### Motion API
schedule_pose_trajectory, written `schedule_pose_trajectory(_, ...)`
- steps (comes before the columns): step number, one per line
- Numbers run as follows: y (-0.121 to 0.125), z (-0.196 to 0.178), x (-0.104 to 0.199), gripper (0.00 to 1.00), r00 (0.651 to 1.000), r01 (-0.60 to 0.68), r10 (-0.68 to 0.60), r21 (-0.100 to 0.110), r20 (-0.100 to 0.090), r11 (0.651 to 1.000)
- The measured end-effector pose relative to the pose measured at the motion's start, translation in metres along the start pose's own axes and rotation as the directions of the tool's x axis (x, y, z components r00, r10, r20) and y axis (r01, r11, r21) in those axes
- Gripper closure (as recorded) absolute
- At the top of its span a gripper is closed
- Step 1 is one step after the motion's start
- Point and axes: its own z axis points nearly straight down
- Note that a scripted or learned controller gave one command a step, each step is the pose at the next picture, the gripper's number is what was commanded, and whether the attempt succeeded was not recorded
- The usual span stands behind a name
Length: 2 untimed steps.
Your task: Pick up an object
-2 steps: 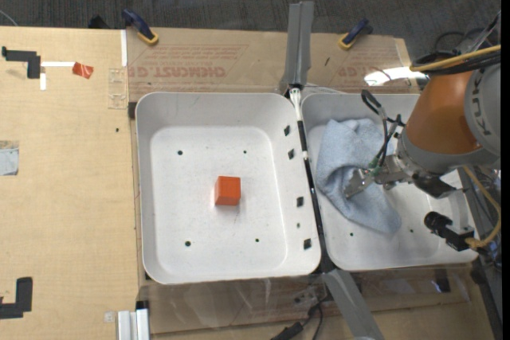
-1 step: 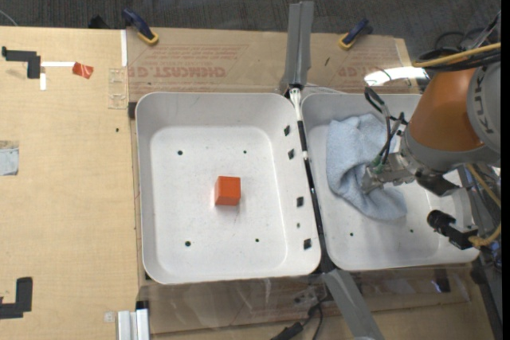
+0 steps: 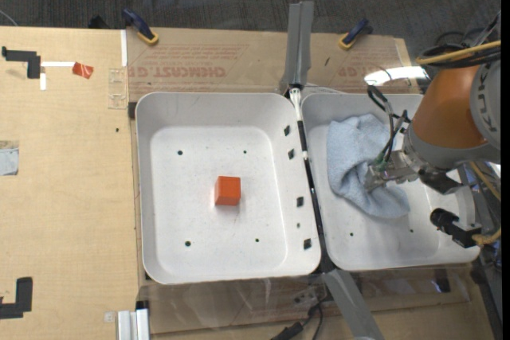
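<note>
Camera view: light blue cloth (image 3: 360, 163), crumpled & bunched, lies in right bin (image 3: 382, 251), spread over its upper-middle part. Gripper (image 3: 376, 177) is down on the cloth's middle, touching the fabric; can't tell if open or closed. Small orange-red block (image 3: 228, 191) sits mid left bin (image 3: 159, 195), well apart from gripper

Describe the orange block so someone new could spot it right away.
Find the two white bins side by side and take the left bin. The orange block sits near its middle, a small cube. The right bin holds a crumpled pale blue cloth instead.
</note>
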Motion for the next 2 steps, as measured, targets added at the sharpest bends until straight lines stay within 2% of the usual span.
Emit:
schedule_pose_trajectory(1,0.051,-0.081,0.052,1.0,0.978,-0.208,0.208,0.0,0.002,0.978)
schedule_pose_trajectory(2,0.109,-0.081,0.012,1.0,0.984,-0.176,0.176,0.0,0.002,0.984)
